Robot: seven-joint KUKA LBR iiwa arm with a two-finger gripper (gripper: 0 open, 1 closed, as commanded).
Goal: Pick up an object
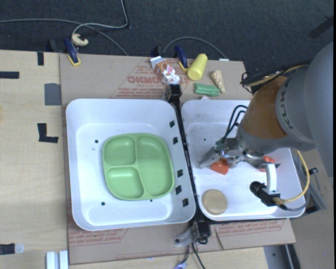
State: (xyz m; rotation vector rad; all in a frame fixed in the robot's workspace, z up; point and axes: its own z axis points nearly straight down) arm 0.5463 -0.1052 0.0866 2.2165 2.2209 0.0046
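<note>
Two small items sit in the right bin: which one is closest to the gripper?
The orange-red piece, right at the gripper near the bin's middle. The round tan item lies apart, closer to the right bin's front wall.

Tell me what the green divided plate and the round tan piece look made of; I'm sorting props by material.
The green divided plate looks like molded plastic, matte: uniform pale green, soft rounded dividers, little glare. The round tan piece in the right bin could be plastic or foam toy food; its smooth, dull, even tan surface leaves that open.
</note>
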